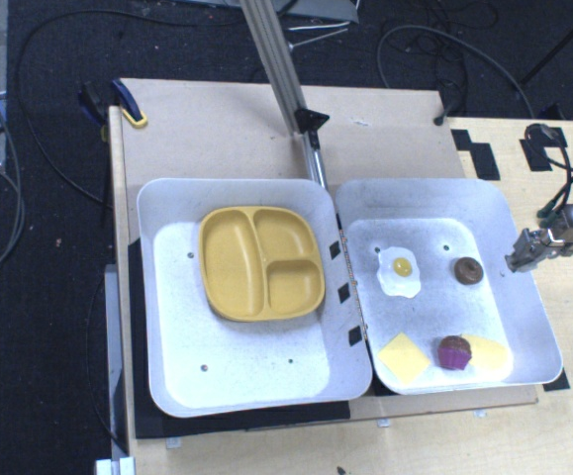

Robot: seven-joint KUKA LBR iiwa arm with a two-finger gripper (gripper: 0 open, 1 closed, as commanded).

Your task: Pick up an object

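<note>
Nearest us in the right bin [524, 265] lie a yellow cheese slice [404, 356] and a purple piece [453, 352], then the fried egg [400, 272] and a brown doughnut [468, 270]. We judge the doughnut light, stiff and round, with no long axis, best taken across its middle. The pincer [520, 254] hangs at the bin's right rim; we cannot tell its state. The yellow tray [262, 262] sits in the left bin [167, 315]

Even overhead light, soft shadows, mild glare on white bins [167, 265], slight overall softness, dark surroundings.
</note>
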